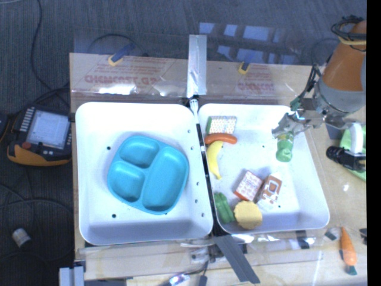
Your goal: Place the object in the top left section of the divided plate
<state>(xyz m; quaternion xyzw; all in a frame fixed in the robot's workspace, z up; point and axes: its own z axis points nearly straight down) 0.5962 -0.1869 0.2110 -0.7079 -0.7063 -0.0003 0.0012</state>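
Turquoise plastic marks the goal: a three-section divided plate [149,174] lies in the left white bin [89,159], turned at an angle, so its upper-left section is the smaller well nearest the bin's far left corner. All its sections are bare, so the placing is judged not yet done.

From the overhead camera, the right white bin [309,201] holds the clutter: a pale green sponge-like block [222,124] at the far left corner, a red-orange sausage-shaped toy [221,139] just below it, a yellow banana [213,158] along the divider wall, a dark green vegetable piece [223,207] beside a yellow lemon-like lump [248,214], and two small red-and-white printed packets [259,187] touching each other.

The grey arm's gripper [290,127] sits over the far right part of that bin, directly above a small translucent green bottle-shaped object [284,148], probably the thing to be carried. The bottle's top meets the gripper's tip, but glare and the dark mechanism hide the contact; whether the claw is open, closed or gripping cannot be told. The arm's upper part is cut off at the edge of the view, and the printing on the packets is too small to read.
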